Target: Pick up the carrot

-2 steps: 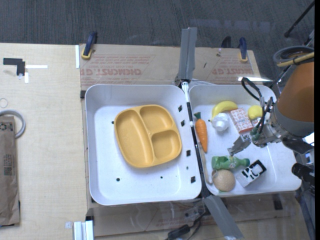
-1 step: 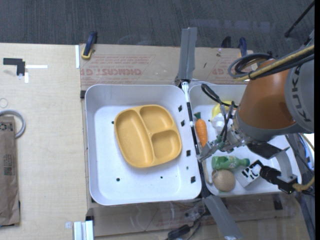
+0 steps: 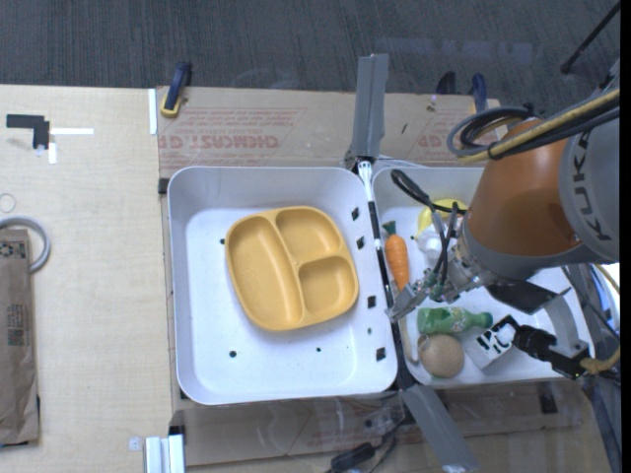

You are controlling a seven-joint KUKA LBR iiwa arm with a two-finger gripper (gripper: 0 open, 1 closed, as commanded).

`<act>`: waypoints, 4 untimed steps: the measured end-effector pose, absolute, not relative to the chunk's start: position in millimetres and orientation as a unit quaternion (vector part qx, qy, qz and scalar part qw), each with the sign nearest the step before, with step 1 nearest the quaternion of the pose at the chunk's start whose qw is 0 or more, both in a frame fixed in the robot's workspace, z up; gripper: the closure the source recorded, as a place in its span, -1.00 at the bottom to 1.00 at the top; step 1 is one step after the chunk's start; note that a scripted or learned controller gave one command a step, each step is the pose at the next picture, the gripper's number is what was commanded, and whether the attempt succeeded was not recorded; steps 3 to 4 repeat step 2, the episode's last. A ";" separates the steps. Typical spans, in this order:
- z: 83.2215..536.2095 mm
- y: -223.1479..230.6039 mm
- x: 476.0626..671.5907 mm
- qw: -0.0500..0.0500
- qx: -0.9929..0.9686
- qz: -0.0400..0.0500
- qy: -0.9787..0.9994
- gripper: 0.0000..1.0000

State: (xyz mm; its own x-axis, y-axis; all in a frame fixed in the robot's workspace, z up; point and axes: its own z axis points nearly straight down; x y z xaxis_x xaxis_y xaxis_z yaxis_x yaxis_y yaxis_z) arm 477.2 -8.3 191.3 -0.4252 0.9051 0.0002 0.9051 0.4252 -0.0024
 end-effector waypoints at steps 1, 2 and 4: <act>215.0 -3.8 478.3 0.000 -0.637 0.001 -0.771 -1.00; 190.3 2.4 476.8 0.001 -0.618 0.002 -0.786 -1.00; 190.3 2.4 476.8 0.001 -0.618 0.002 -0.786 -1.00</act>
